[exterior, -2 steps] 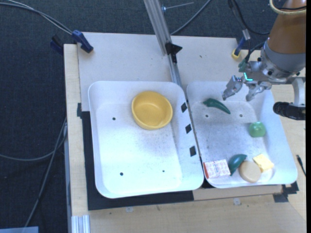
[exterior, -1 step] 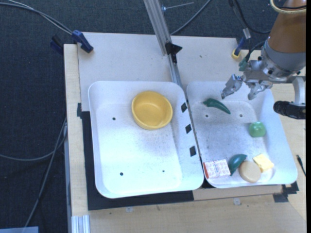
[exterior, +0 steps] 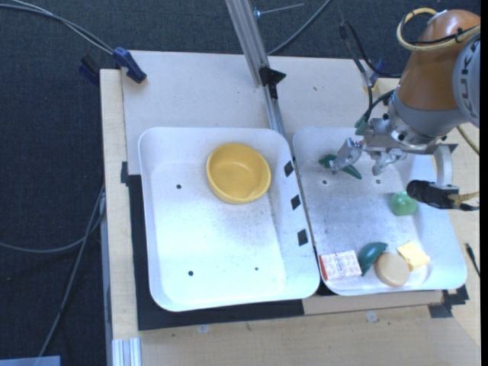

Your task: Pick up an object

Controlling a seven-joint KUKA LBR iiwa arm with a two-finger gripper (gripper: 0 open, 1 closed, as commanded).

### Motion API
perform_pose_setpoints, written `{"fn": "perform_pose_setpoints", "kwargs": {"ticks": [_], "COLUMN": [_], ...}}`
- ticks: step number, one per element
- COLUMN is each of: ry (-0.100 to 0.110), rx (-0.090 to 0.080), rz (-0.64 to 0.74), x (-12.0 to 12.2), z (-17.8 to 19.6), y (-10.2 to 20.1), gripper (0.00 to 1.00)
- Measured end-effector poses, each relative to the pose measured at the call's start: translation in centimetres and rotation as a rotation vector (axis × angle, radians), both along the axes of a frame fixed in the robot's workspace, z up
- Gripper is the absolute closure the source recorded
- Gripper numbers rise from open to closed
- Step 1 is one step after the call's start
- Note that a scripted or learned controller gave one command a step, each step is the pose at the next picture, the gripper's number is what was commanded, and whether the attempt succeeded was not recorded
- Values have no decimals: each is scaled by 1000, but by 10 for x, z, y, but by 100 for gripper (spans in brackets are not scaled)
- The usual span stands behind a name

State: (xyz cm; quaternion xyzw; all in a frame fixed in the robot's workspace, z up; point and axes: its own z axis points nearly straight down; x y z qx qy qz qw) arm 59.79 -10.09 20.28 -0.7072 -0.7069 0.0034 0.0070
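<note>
Nearest, right white bin [exterior: 450,269] holds a red-and-white small carton [exterior: 340,264] at 6 o'clock; left bin [exterior: 160,280] holds a yellow bowl [exterior: 238,172]. Gripper [exterior: 367,155] hangs spread beside a dark green piece [exterior: 341,165] at 11 o'clock.

A plain yellow bowl [exterior: 239,172] glows in the white left bin [exterior: 183,280], whose floor is peppered with fine dark specks and a few black dots. Right of that bowl, the white right bin [exterior: 335,223] carries a dark green piece [exterior: 340,164] up top, a light green ball [exterior: 403,203] farther right, then along its near edge a red-and-white printed packet [exterior: 340,264], a teal lump [exterior: 372,255], a tan disc [exterior: 393,269] and a yellow block [exterior: 413,255]. The arm [exterior: 438,67] is grey with an orange band, over a pale wooden bench [exterior: 191,90] on dark carpet.
</note>
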Motion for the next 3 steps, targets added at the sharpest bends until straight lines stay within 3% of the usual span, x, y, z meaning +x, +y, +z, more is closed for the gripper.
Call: {"fn": "perform_pose_setpoints", "kwargs": {"ticks": [2, 3], "ry": [4, -5], "rx": [2, 2], "rz": [-1, -1], "x": [-6, -3], "z": [-97, -80], "y": [2, 2], "gripper": [0, 100]}}
